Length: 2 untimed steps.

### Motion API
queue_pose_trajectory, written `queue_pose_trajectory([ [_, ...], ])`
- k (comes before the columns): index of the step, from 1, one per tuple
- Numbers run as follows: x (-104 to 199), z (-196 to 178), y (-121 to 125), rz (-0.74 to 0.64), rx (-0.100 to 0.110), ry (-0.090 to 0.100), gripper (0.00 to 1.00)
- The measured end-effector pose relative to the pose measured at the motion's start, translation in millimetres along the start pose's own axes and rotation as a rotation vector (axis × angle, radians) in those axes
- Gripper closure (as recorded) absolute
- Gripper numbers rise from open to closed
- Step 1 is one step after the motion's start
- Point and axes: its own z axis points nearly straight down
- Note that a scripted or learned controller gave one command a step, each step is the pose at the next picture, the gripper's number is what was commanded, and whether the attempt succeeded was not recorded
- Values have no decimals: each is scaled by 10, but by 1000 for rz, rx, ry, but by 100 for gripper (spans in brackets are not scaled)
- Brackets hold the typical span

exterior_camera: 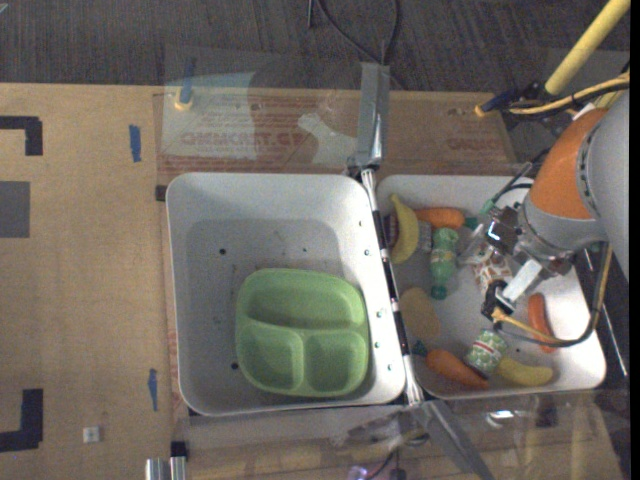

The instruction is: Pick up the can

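Table (80, 268): tan board surface, marked with blue tape. Left bin (190, 268): white, shallow; one green divided plate (300, 330) is held in its near half. Right bin (590, 363): white, set just beside the left bin. A banana (403, 230) is laid along its left wall, with a pale round item (420, 313) nearer the camera and a small green bottle (441, 260) between them. An orange carrot (440, 216) is found at the far wall, and a second carrot (452, 367) at the near wall. Can (487, 351): green-and-white label, lying tilted in the near part of the right bin, just beside the second carrot and a yellow fruit (526, 372). Claw (490, 250): positioned over the middle of the right bin, apart from the can; how far it is open cannot be told, and nothing is seen held. A red-orange item (540, 318) is placed near the right wall.
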Motion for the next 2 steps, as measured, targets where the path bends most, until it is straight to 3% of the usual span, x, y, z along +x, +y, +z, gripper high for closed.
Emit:
queue_pose_trajectory([
  [1, -618, -23, -680, -158, 0, 11, 0],
  [2, -563, -14, -685, -85, -5, 4, 0],
])
